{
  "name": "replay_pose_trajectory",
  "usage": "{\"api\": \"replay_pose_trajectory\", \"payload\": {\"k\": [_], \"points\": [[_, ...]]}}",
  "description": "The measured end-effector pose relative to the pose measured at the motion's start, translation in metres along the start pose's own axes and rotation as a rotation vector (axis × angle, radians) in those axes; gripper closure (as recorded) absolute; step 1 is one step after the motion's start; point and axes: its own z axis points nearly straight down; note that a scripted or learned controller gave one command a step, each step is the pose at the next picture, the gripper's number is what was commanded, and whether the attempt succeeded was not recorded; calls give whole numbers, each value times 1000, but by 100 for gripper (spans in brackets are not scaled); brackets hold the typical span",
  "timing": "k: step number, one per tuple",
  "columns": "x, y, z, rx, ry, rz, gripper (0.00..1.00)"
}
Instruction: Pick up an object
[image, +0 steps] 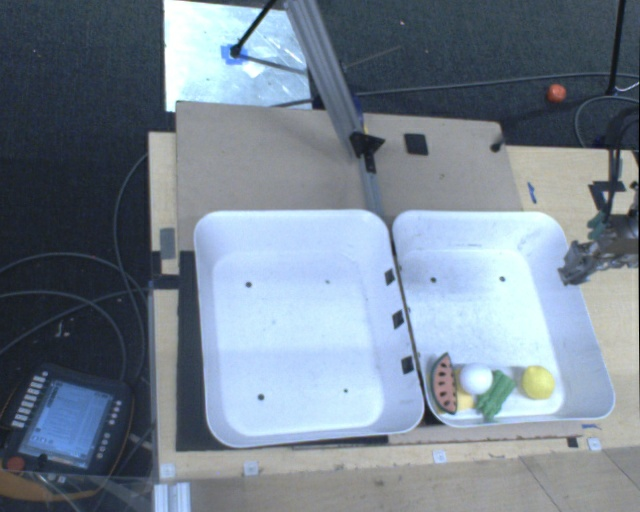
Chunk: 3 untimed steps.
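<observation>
Two shallow white bins sit side by side on a tan tabletop, seen from above at a slant. The left bin and the right bin touch along their shared middle edge. In the right bin, four small objects cluster against the near wall: a watermelon slice at the left corner, a white ball just beside it, a green piece touching the ball, and a yellow lemon a little to the right. The far stretch of that bin's floor is open. The end effector hangs at the right bin's far right rim, well apart from the cluster; whether it is wide or narrow cannot be made out.
</observation>
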Motion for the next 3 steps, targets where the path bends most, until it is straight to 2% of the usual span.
{"api": "replay_pose_trajectory", "payload": {"k": [1, 2, 3], "points": [[0, 0, -10, -1, 0, -1, 100], [26, -25, 60, 14, 2, 3, 100], [12, 1, 208, 10, 0, 4, 100]]}}
